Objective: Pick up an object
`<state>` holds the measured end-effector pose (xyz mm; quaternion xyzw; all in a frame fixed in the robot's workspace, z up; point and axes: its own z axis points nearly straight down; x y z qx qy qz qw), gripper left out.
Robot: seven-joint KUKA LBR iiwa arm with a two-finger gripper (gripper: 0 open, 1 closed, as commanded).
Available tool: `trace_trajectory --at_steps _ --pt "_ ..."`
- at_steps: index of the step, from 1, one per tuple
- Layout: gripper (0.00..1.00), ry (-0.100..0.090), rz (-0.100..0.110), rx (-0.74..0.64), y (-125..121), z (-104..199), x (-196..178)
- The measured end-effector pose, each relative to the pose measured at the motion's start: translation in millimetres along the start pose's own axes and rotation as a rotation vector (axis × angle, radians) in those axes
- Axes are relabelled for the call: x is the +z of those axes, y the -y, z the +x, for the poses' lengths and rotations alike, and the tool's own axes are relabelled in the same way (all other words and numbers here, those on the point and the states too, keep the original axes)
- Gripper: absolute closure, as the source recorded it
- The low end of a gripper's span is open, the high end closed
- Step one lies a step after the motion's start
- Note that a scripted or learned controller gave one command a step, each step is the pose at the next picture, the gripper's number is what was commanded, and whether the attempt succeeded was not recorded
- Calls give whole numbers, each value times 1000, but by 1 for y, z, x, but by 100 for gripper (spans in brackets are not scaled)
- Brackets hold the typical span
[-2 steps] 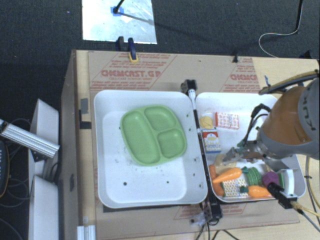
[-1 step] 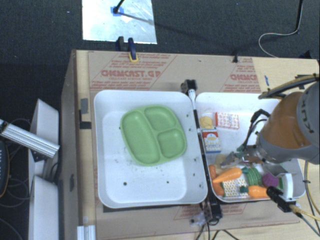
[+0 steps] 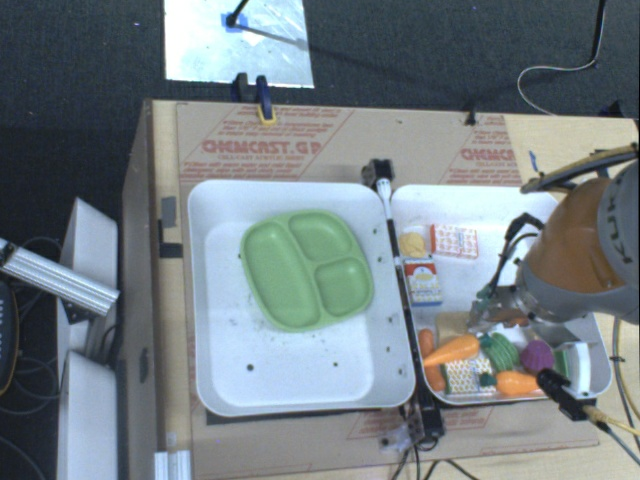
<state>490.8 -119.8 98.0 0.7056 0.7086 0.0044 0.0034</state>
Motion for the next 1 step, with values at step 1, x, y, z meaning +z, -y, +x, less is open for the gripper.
trace_trajectory --at_steps 1 --pt "0 0 0 1 0 0 0"
